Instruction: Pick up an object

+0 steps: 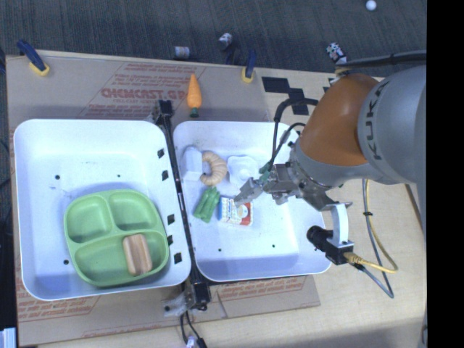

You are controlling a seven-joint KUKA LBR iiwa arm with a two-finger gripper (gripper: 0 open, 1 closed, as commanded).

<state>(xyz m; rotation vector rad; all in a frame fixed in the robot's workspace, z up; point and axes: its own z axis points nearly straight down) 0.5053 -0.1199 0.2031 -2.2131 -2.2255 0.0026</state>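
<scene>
Near the middle of the right bin [290, 256], a small white carton with red and green print [237, 212] is lying flat, its lettering too small to read. Just above it the hand [249, 189] is hovering at the carton's upper right edge; how far it is open cannot be told, and nothing is showing held in it. Left of the carton a green object [206, 205] is lying tilted, and above that a curved tan pastry [214, 167] is resting beside a crumpled white item [243, 167]. The arm [362, 125] is reaching in from the right edge, grey with an orange band, with "KUKA" partly showing on its side. Toward the front of the left bin [36, 151], a green divided plate [109, 234] is carrying a brown sausage-like piece [135, 254]. Behind the bins an orange carrot-like toy [193, 91] is lying on the cardboard-covered tabletop [130, 85], which is reading "CHEMCAST" in red.
</scene>
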